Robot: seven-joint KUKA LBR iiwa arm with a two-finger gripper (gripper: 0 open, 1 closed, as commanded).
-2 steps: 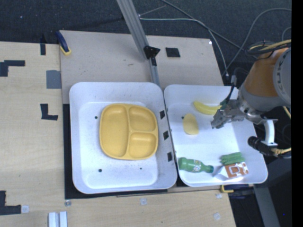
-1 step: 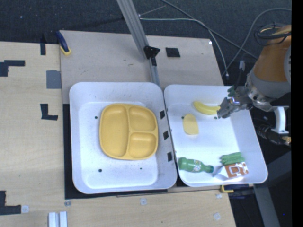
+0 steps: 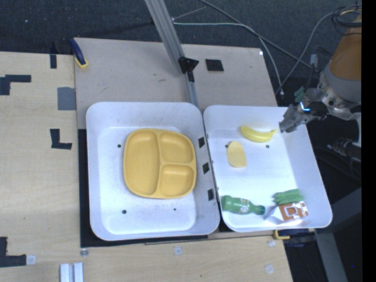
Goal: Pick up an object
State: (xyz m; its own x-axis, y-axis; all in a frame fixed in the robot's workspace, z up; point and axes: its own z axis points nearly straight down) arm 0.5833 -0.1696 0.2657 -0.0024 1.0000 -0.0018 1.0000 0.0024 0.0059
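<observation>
You see a tan bench with black tape marks, and beyond it a dark floor crossed by cables. A grey metal post slants down to the bins. The left bin holds a yellow divided plate. The right bin holds a banana, a pale yellow piece, a green bottle, a green item and an orange-and-white packet; its print is too small to read. The gripper sits over the right bin's far right edge, just beside the banana's tip. You cannot tell how the jaws stand.
</observation>
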